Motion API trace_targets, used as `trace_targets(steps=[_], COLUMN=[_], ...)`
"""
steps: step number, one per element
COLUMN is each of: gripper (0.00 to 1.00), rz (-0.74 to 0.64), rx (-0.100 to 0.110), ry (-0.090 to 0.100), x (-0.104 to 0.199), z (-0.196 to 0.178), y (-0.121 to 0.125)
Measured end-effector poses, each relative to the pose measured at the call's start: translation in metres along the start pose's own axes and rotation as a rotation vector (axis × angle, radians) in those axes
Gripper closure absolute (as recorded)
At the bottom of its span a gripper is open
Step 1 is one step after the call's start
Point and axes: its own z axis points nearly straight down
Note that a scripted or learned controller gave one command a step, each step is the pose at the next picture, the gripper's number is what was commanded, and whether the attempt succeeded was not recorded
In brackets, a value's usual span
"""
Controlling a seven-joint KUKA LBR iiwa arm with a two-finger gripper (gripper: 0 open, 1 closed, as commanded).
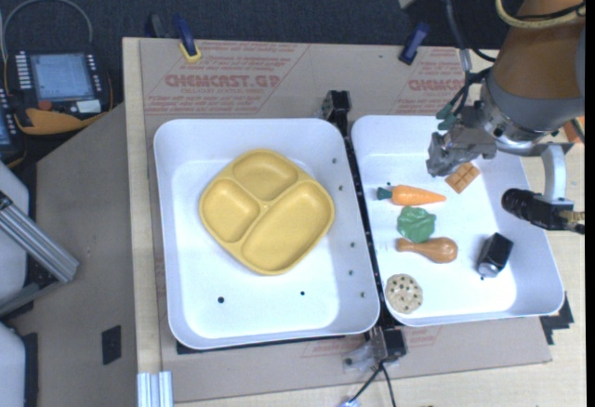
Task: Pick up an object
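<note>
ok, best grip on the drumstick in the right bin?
Take the drumstick from above, across its thin shank at the image-left end. It lies flat and nearly horizontal, bulbous end to the right. Keep off the green piece just above it.

Plate (268, 210) in L bin (177, 238); carrot (417, 196), cookie (403, 293) in R bin (530, 294) (side by side).

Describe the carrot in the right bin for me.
The carrot is a small toy-like piece, smooth and plastic-looking, with an orange body and a dark green stub at its left end. It lies flat and roughly level on the floor of the right bin, tip pointing right. It sits just above the green piece, close to it, and below-left of the pincer, which is apart from it.
</note>
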Motion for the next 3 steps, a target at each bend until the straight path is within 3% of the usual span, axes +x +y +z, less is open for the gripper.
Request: trace_targets(steps=[1, 3], gripper=[1.00, 1.00], rz=[0.000, 0.002], rx=[0.000, 0.003], ry=[0.000, -0.002], x=[0.051, 0.147], z=[-0.004, 0.027], y=[-0.003, -0.013])
